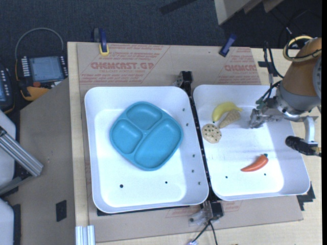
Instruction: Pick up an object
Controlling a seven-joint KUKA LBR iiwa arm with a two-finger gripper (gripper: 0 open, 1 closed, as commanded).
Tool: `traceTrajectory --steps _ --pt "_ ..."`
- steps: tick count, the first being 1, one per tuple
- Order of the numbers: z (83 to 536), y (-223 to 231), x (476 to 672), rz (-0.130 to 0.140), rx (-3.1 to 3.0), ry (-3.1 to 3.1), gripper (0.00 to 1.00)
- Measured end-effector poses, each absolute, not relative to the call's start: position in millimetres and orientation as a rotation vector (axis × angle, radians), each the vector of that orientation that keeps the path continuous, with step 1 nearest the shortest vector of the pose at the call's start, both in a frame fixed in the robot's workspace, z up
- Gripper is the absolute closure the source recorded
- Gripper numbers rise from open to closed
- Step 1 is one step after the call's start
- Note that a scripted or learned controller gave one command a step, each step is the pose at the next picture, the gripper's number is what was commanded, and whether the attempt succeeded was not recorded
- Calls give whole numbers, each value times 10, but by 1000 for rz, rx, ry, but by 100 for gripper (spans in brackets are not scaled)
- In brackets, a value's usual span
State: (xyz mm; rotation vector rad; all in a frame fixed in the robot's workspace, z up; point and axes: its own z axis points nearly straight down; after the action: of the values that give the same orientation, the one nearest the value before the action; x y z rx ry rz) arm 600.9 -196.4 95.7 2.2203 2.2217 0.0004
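Yellow banana (223,109) lies just left of the gripper (254,120), which we judge poised to grasp it; finger state we cannot tell.

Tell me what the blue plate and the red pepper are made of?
The blue three-compartment plate looks like moulded plastic: even colour, soft sheen, rounded dividers. The small red chilli pepper is probably a plastic or rubber toy, judging by its smooth, glossy skin; I can't be certain.
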Motion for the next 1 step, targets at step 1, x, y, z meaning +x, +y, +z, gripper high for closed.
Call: traceTrajectory --steps 1 --pt "1594 -1976 6077 6 2214 2216 100"
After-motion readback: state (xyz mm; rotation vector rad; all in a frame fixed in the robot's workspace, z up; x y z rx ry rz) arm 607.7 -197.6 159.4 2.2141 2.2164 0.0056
